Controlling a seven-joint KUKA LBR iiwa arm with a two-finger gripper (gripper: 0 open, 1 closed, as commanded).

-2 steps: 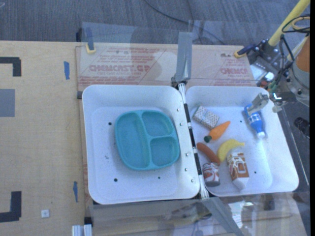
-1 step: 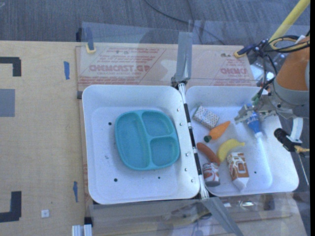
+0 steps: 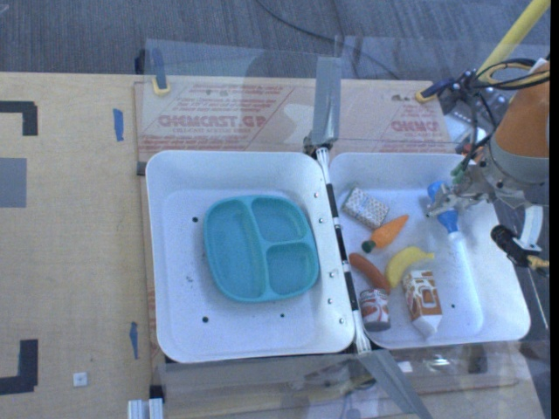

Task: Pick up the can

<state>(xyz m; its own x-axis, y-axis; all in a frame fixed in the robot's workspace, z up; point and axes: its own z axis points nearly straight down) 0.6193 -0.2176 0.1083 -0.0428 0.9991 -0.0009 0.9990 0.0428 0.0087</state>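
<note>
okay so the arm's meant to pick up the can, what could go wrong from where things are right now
1. The can lies right against the right bin's left wall, so one finger may have no room on that side.
2. The sausage and the carton lie close beside it; a descent slightly off could knock or grab one instead.
3. The gripper is across the bin, above the blue-capped tube, and could nudge clutter crossing over.

I've got the pincer over the right bin's far side, can by the divider, teal plate in the left bin
</note>
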